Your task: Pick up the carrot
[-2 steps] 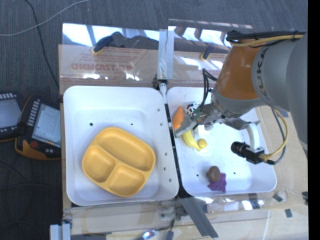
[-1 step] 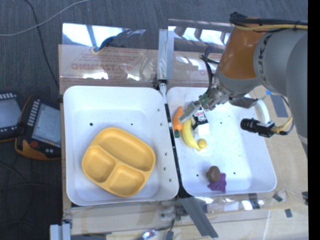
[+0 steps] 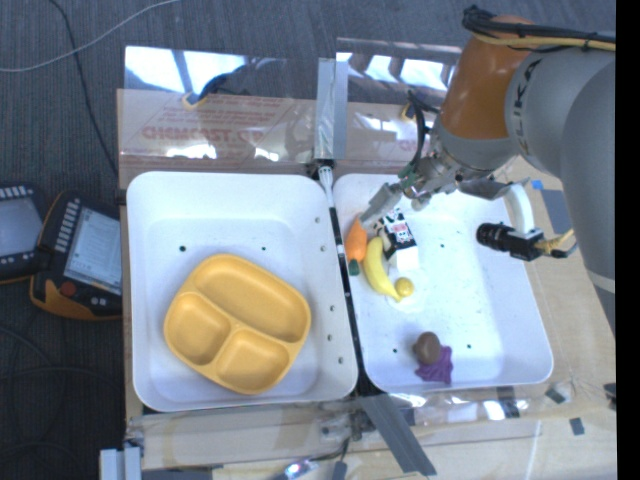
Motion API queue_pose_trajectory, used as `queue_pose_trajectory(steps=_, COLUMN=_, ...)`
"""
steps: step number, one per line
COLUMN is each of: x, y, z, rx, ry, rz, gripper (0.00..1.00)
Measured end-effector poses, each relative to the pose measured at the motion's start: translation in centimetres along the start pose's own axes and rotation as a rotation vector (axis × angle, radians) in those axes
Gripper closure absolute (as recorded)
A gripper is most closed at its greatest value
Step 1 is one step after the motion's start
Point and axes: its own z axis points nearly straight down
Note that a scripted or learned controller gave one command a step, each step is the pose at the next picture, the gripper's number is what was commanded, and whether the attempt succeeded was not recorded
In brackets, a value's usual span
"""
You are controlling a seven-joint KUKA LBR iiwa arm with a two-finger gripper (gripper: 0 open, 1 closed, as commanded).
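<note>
Camera view from above, and we go straight to the carrot: it lies in the right bin, hard against that bin's left wall, orange body pointing roughly up and down the frame. Just to its right we see a yellow banana, touching or nearly touching it, and a small white carton with black markings beside the banana's upper end. Our gripper hangs just above and to the right of the carrot, close over the carton, its grey fingers slanting down toward the left; whether they are spread or closed we cannot tell from here, and we see nothing clearly caught between them. The carrot sits on the bin floor, apart from the fingertips. Behind the gripper we have the orange band and the grey arm coming in from the right. Farther down the same bin sits a brown and purple toy. Over in the left bin rests a yellow divided plate.
</note>
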Motion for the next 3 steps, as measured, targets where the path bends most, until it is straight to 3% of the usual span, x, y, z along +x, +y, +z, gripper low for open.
queue_pose_trajectory(steps=1, x=2.3, y=-5.8, z=0.5, rx=-0.001, ry=-0.001, rz=-0.115, gripper=0.00)
queue_pose_trajectory(steps=2, x=-1.2, y=-6.9, z=7.8, rx=0.002, ry=0.001, rz=-0.260, gripper=0.00)
queue_pose_trajectory(steps=3, x=-3.1, y=-11.2, z=9.8, rx=-0.015, ry=-0.009, rz=-0.202, gripper=0.00)
